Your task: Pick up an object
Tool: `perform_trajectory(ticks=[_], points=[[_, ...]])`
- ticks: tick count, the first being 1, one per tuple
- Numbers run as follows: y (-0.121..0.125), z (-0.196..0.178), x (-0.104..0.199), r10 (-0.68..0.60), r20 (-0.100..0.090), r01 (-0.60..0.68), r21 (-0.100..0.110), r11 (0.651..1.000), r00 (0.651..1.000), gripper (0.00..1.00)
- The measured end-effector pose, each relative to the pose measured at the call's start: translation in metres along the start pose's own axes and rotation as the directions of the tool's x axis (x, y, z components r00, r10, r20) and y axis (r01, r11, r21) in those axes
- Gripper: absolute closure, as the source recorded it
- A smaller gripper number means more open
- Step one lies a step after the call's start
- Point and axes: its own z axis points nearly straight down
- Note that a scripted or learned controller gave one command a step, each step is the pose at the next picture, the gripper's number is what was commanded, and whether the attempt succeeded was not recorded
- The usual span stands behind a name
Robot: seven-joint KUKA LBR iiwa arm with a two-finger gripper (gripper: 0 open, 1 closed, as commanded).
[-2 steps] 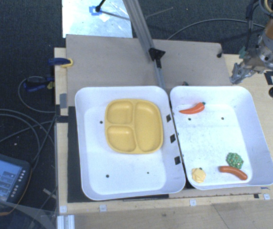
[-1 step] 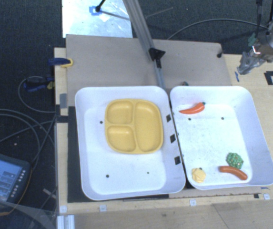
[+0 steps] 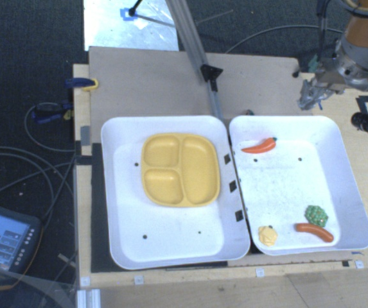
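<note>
Two shallow white bins are seen side by side on the bench. In the left bin (image 3: 122,236) a yellow divided plate (image 3: 180,170) is placed, nearer to the far edge than to the near edge, and slightly toward the side shared with the other bin. Three compartments can be counted in it.

In the right bin (image 3: 347,172) four small objects are found. An orange chili pepper (image 3: 259,146) is laid near the far left corner, with its green stem pointing to the right. At the near edge three things are grouped: a small yellow toy (image 3: 268,235) in the near left corner, a green leafy piece (image 3: 316,215) toward the near right corner, and a red sausage (image 3: 314,231) just beside it (they seem to touch, but this cannot be decided with certainty).

The gripper (image 3: 311,97) is held above the bench just beyond the far edge of the right bin, well apart from all the objects. Nothing is seen between its fingers, and how far they are opened cannot be told, because they are small and dark here. The orange band of the arm (image 3: 365,27) is seen at the upper right corner.
</note>
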Motion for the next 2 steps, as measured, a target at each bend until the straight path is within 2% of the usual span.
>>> perform_trajectory(ticks=[2], points=[[-0.043, 0.031, 0.108, 0.0, -0.001, 0.0, 0.003, 1.0, 1.0, 1.0]])
